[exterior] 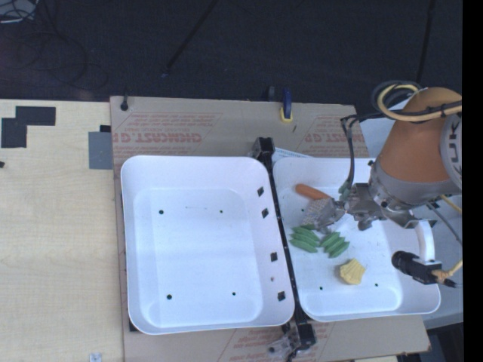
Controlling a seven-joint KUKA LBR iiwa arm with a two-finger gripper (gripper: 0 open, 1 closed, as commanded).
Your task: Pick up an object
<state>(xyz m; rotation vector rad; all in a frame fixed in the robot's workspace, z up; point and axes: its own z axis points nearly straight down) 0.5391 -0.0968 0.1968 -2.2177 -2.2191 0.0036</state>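
The tabletop (53, 240) of pale wood spreads to nine o'clock, with three dark patches on it near the upper left. On it lies one brown cardboard sheet (196, 127) with red printing that reads backwards and upside down; the letters cannot be made out with certainty.

Two shallow white bins sit side by side on the cardboard, touching along a black clip strip. The left bin (136, 202) is at the middle of the view; the right bin (377, 296) lies toward four o'clock.

One arm (419, 149), with its orange band, reaches in from three o'clock over the right bin, with yellow and black cables looped above it at two o'clock. Its claw (326, 213) hangs low over the right bin's upper middle; whether its fingers are spread or closed cannot be told, as the metal parts blur together.

In the right bin lie three items. One bunch of green pods (317, 241) lies just under the claw, toward six o'clock of it. One orange carrot (309, 191) lies at eleven o'clock of the claw, close beside it. One small yellow lump (351, 271) lies apart, toward five o'clock of the pods.

One blue-and-yellow clamp (287, 105) stands at the cardboard's far edge, at twelve o'clock.
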